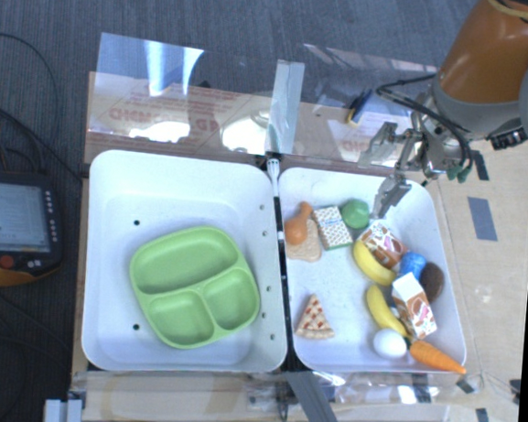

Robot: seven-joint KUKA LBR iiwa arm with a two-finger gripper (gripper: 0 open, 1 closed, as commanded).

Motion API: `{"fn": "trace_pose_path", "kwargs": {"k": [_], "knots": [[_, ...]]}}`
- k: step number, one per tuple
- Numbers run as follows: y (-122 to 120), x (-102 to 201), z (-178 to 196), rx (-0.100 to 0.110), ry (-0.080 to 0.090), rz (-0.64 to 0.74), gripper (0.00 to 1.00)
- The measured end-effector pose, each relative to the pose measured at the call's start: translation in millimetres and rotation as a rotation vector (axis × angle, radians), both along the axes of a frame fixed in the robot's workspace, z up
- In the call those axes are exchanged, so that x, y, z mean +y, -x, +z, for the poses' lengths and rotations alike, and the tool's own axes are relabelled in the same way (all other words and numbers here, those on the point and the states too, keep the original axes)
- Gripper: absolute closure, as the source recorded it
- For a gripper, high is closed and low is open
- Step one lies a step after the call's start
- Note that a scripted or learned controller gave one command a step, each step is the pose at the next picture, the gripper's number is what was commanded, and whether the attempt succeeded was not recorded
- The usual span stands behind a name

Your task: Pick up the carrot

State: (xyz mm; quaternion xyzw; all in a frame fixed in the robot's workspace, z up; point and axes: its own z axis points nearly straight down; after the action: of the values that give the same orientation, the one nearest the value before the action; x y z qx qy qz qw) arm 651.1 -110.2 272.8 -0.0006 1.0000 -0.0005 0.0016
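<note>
The carrot (437,358) is orange and lies at the near right corner of the right bin (352,355), beside a white egg (388,343). My gripper (389,196) hangs over the far edge of that bin, above a green ball (355,213), well away from the carrot. Nothing shows between its fingers.
The right bin also holds two bananas (367,261), a pizza slice (314,319), small cartons (414,306), a blue item (413,264) and a bread slice (304,247). A green divided plate (195,285) lies in the left bin (119,193). A tablet (15,220) sits left.
</note>
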Motion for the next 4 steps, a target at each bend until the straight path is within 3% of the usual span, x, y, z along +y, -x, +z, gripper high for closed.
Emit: {"fn": "trace_pose_path", "kwargs": {"k": [1,2,3,4], "knots": [[83,-13,15,-0.002,0.000,-0.102,0.00],[145,16,-157,0.017,-0.003,-0.026,0.00],[162,-29,-180,-0.006,0.002,0.395,0.00],[152,-4,-151,0.000,-0.001,0.633,0.00]]}}
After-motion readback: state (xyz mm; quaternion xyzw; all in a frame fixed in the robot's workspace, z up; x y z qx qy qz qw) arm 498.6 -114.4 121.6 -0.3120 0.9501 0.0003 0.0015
